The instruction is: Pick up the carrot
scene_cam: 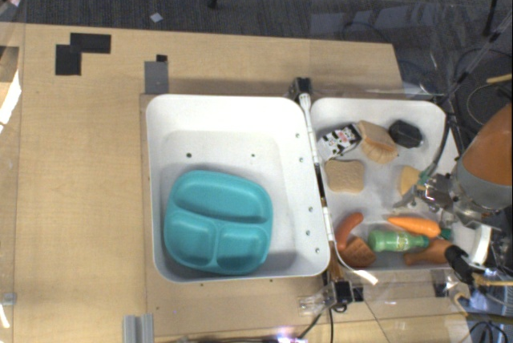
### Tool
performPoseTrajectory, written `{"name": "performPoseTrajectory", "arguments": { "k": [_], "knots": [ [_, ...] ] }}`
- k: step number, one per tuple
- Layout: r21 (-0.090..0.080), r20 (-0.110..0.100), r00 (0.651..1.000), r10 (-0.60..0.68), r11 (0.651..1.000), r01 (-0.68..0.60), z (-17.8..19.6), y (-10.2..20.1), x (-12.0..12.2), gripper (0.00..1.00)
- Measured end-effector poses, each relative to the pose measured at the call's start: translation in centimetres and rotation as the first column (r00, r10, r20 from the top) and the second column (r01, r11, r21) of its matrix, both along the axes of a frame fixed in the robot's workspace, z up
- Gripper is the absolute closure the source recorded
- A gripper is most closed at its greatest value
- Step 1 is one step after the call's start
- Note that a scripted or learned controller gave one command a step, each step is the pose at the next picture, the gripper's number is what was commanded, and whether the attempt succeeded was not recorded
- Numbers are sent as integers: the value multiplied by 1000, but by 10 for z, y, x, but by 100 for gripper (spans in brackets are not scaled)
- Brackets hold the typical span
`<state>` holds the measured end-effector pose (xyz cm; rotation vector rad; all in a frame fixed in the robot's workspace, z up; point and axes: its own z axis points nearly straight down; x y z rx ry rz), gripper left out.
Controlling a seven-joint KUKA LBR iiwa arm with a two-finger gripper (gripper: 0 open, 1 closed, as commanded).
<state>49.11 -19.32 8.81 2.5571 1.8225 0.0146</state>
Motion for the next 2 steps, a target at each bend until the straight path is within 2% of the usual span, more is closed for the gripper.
{"name": "performPoseTrajectory", "arguments": {
  "k": [1,2],
  "knots": [
    [-6,0,998,61,998,-61,-2,7,94,0],
    [-3,-2,1000,-20,1000,20,0,31,23,0]
  ]
}}
